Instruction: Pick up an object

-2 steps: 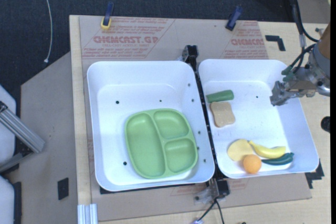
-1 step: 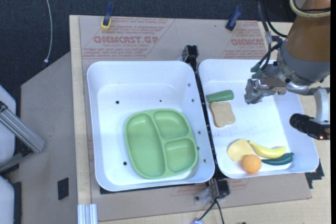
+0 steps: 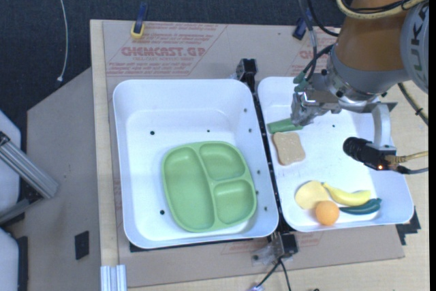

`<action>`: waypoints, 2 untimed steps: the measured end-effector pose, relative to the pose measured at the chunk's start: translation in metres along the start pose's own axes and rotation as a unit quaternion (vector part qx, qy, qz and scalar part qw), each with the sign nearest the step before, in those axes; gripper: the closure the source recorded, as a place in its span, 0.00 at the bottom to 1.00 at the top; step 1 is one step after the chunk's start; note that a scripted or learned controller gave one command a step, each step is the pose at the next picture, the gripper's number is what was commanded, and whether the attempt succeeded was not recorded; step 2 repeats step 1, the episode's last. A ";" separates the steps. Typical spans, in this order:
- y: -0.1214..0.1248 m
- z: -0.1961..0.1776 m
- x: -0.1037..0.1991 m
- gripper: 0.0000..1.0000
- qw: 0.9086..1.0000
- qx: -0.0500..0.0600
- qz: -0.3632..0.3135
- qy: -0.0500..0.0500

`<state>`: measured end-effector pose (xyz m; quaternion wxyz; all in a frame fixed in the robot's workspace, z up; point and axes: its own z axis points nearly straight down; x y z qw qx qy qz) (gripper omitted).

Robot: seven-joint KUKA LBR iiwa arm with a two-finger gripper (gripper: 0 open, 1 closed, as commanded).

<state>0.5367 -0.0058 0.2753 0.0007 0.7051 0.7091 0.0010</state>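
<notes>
In the right bin (image 3: 402,194), my gripper (image 3: 300,116) hangs low near the far left corner. Its tip is right at one end of a flat green piece (image 3: 279,125) that lies against the bin's left wall. I cannot make out whether the piece is held. A slice of toast (image 3: 289,147) lies just in front of the green piece. Near the front of this bin are a yellow banana (image 3: 347,196), an orange (image 3: 328,213), a pale yellow disc (image 3: 310,193) and a dark teal item (image 3: 361,208).
The left bin (image 3: 136,105) holds a green divided plate (image 3: 208,184) in its front half. A black device (image 3: 364,150) with a small red light hangs over the right bin's right side. The grey-and-orange arm (image 3: 378,24) covers the bin's far right part.
</notes>
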 end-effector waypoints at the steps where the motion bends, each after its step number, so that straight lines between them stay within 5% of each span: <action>1: 0.013 0.005 0.053 1.00 1.000 0.000 0.000 0.000; 2: 0.013 0.005 0.053 1.00 1.000 0.000 0.000 0.000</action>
